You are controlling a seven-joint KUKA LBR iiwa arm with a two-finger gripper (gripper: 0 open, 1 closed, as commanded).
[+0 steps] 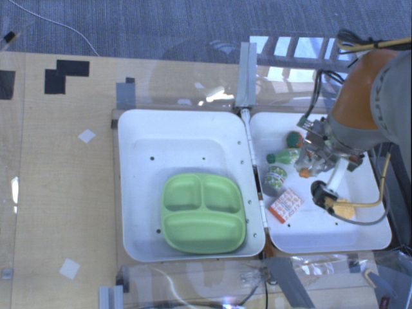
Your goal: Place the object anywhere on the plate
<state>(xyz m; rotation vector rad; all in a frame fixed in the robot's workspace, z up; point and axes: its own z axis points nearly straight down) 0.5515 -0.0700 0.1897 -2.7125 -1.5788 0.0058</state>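
Observation:
A green plate [203, 212] with three compartments lies in the left bin [141, 172]. In the right bin [360, 234] lie a green bottle-shaped toy [284, 156], a round greenish can [275, 178], an orange-and-white packet [285, 205] and a small orange piece [302, 171]. My gripper [313, 154] hangs low over the right bin, just right of the green bottle toy and close above the small orange piece. The wrist hides its fingertips.
The arm with its orange band [360, 102] reaches in from the right over the right bin. A yellow-and-black cable fitting [331, 201] hangs beside the wrist. A ridge [252, 166] divides the two bins. A clear wall [244, 76] rises behind them.

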